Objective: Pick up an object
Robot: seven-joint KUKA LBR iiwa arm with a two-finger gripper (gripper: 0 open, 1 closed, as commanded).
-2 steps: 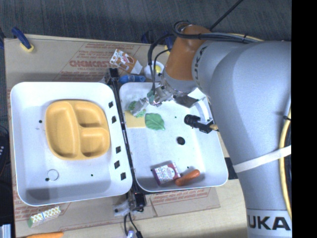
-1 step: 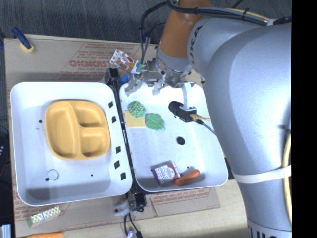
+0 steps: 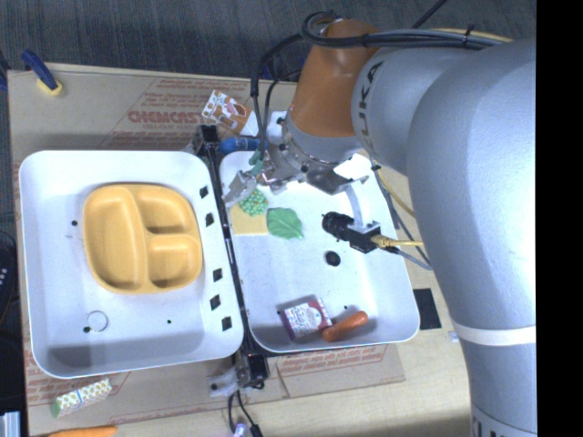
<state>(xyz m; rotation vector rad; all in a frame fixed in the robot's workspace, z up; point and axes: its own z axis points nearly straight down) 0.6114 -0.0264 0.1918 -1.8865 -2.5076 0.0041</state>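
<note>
My gripper (image 3: pixel 242 187) hangs over the far left corner of the right bin (image 3: pixel 392 285), low above the objects there. Just beside it lies a small green bumpy piece (image 3: pixel 254 202) on a pale yellow flat slice (image 3: pixel 248 221). To the right of these rests a green leaf-shaped piece (image 3: pixel 284 223). Near the bin's front edge are a purple packet (image 3: pixel 305 317) and an orange carrot-like piece (image 3: pixel 346 326). The grey arm with its orange band (image 3: pixel 332 80) covers the bin's far right part.
The left bin (image 3: pixel 46 180) holds a yellow divided tray (image 3: pixel 141 237). A small dark spot (image 3: pixel 332 259) marks the right bin's floor. A small printed box (image 3: pixel 223 109) lies on the cardboard behind the bins, and a wrapped item (image 3: pixel 82 395) in front of the left bin.
</note>
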